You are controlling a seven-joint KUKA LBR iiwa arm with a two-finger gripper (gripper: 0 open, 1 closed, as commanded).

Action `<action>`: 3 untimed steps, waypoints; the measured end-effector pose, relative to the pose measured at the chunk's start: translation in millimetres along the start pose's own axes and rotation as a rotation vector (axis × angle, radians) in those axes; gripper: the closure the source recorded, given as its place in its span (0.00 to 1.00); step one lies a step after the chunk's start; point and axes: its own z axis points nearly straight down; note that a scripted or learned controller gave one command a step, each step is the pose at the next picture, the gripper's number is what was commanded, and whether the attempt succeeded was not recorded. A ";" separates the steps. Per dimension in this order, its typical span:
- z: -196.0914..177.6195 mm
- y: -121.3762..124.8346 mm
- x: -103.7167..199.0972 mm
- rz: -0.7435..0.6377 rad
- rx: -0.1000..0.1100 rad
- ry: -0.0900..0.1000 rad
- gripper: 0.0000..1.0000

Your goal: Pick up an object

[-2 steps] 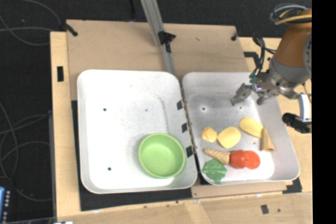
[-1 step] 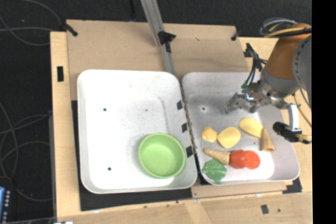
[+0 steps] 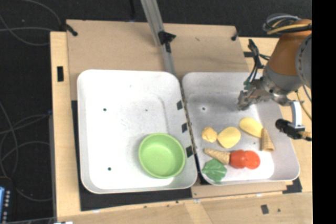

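Observation:
The right bin (image 3: pixel 210 93) holds a cluster of toy foods near its front: a small pale yellow piece (image 3: pixel 209 135), a round yellow piece (image 3: pixel 229 137), a yellow lemon-like piece (image 3: pixel 251 126), a tan cone (image 3: pixel 267 140), another cone (image 3: pixel 217 155), a red tomato (image 3: pixel 244 159) and a green piece (image 3: pixel 214 169). My gripper (image 3: pixel 245 100) hangs over the bin's bare far part, above and behind the lemon-like piece. I see nothing between its fingers.
A green bowl (image 3: pixel 161 155) sits at the front right of the left bin (image 3: pixel 115 107). A slanted metal pole (image 3: pixel 149 5) rises from behind the two bins. The arm's orange band (image 3: pixel 286 55) is over the right bin's far right corner.

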 end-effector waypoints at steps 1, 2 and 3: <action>-44.6 -0.4 -3.7 0.001 -0.003 0.004 1.00; -103.1 6.0 -12.9 -0.002 -0.005 0.002 1.00; -152.9 7.7 -13.9 -0.003 -0.004 0.003 1.00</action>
